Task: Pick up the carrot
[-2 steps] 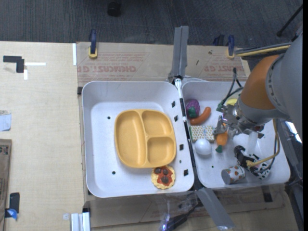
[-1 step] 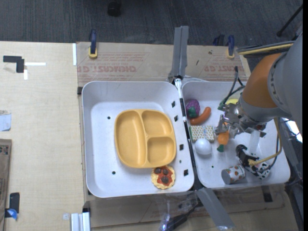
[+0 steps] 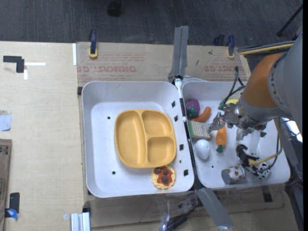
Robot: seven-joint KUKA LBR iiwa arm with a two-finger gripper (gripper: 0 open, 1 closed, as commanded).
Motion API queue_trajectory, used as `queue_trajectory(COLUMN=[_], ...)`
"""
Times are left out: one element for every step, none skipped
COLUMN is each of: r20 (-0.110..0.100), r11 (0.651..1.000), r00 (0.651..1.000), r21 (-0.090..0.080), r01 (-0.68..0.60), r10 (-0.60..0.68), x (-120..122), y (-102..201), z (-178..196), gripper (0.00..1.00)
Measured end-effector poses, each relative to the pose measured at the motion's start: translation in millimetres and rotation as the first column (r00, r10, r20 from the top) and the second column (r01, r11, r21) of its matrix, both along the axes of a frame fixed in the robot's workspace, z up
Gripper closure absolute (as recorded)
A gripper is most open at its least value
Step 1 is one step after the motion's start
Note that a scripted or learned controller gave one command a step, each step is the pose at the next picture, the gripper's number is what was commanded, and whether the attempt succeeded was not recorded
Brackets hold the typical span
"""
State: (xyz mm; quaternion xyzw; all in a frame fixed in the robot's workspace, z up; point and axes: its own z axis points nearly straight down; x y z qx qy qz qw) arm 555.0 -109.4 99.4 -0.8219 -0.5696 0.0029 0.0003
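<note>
Carrot (image 3: 221, 136) stood nearly upright in the right bin (image 3: 269, 177), touching the tool (image 3: 220, 124) just above it; whether the tool pinched it, I could not tell.

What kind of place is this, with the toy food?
Probably a robotics lab test bench: a robot arm reaches over two white bins clamped to a wooden bench, with toy food like a carrot for practice.
</note>
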Motion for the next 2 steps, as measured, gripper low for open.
queue_trajectory(r20=[-0.003,0.002], r11=[1.000,0.999], r00=[1.000,0.999], r21=[0.000,0.001], r01=[0.000,0.053], r10=[0.000,-0.053], x=[-0.6,28.6], y=[-1.2,25.7], z=[8.5,112.5], gripper=[1.00,1.00])
